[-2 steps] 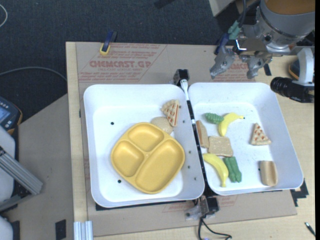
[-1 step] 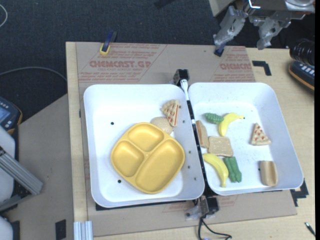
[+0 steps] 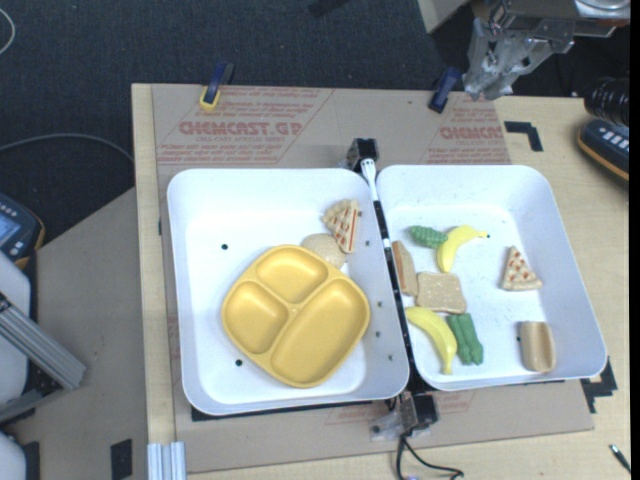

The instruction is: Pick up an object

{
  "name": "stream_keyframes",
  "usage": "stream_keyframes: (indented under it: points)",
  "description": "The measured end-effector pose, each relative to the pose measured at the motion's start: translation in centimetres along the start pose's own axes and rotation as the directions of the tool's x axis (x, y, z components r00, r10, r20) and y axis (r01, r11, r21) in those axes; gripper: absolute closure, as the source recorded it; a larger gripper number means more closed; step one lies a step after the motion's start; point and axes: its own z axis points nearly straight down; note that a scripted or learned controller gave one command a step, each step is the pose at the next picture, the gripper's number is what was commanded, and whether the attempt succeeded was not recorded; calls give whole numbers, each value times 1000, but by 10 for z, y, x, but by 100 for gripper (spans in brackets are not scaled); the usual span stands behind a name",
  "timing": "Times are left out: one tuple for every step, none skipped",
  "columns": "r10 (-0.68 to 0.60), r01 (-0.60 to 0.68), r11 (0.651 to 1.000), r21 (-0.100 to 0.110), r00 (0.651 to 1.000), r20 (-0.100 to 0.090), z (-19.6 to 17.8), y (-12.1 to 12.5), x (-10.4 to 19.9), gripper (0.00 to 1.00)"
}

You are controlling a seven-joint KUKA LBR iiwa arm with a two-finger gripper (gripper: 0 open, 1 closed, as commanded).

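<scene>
The gripper [image 3: 487, 76] hangs at the top right of the camera view, above the cardboard-covered bench [image 3: 300, 118] and beyond the far rim of the right bin [image 3: 560, 228], well apart from everything in it. Its fingers point down with nothing between them; whether they are open or shut cannot be told. In the right bin lie a small yellow banana [image 3: 456, 245] touching a green pickle [image 3: 426, 236], a triangular pizza slice [image 3: 519, 269] nearer the right wall, a tan square of bread [image 3: 440, 291], a second banana [image 3: 434, 333] beside another green piece [image 3: 465, 337], and a brown roll [image 3: 538, 345] at the near right corner. The left bin [image 3: 200, 228] holds a yellow divided plate [image 3: 295, 314] and a waffle-like wedge [image 3: 343, 226] against the wall between the bins.
</scene>
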Motion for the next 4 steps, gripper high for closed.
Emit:
stream_keyframes:
  points:
    - [11,-11,1000,16,1000,1,95,-18,-81,100]
    - [3,-3,1000,14,1000,-1,170,-31,-69,100]
    - [1,-1,1000,11,1000,-1,182,-74,-58,100]
    - [0,0,1000,10,1000,-1,224,-72,4,100]
